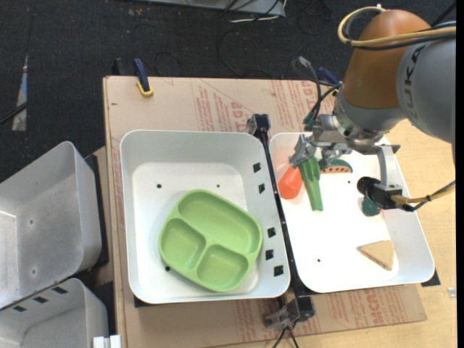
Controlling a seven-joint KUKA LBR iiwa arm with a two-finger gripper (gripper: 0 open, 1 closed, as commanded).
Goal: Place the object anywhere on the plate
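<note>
The green plate (210, 239) looked like smooth, faintly glossy plastic; the white bin (138, 194) holding it was matt plastic, and the bench (217, 100) beneath looked like bare cardboard-like board.

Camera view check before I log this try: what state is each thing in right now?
Plate: green, three compartments, nothing on it, in the left bin.
Gripper: low over the right bin, at the green stick.
Green stick: tilted, top end at the gripper; held or not, cannot tell.
Orange piece: on the bin floor, beside the stick.
Tan wedge: lying flat, apart from the rest.
Watermelon slice: partly hidden by the gripper.
</note>
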